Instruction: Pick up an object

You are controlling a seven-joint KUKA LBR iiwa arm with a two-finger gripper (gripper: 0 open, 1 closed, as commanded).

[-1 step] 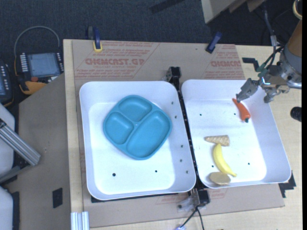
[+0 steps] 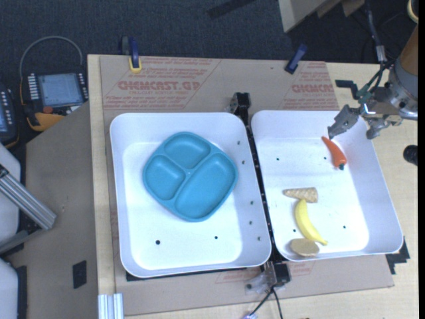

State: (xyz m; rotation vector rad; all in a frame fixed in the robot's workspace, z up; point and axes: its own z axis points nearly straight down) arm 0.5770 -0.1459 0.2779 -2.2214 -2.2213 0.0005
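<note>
Hovered over the far right corner of the right bin [image 2: 382, 178], gripper [image 2: 358, 123] spread open and holding nothing, just above the small orange carrot [image 2: 335, 151]. Looked light, stiff and smooth-skinned, likely slippery plastic; best pinched across the thick middle, not the tapered tip. Lay nearer in the same bin: banana [image 2: 307, 222], cone-shaped piece [image 2: 301, 193].

1. One fixed camera looks down on the bench [image 2: 99, 178] from above, at a slant.
2. It stands far enough back to take in both bins: left bin [image 2: 133, 244], right bin [image 2: 372, 231].
</note>
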